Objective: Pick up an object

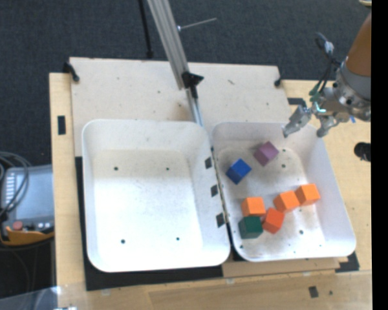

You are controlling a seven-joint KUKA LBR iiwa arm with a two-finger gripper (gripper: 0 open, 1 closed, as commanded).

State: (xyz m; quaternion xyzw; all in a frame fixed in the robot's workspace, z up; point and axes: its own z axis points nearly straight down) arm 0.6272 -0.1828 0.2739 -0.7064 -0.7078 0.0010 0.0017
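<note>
Right bin [333,205]: six blocks (orange [253,206], blue [239,170], purple [266,153], green [251,227])

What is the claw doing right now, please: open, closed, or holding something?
Claw: open, holding nothing, above the far rim of the right bin, apart from the purple cube.

One fixed overhead view, slanting down on both white bins [149,131], bench [174,76], surrounding floor.
</note>
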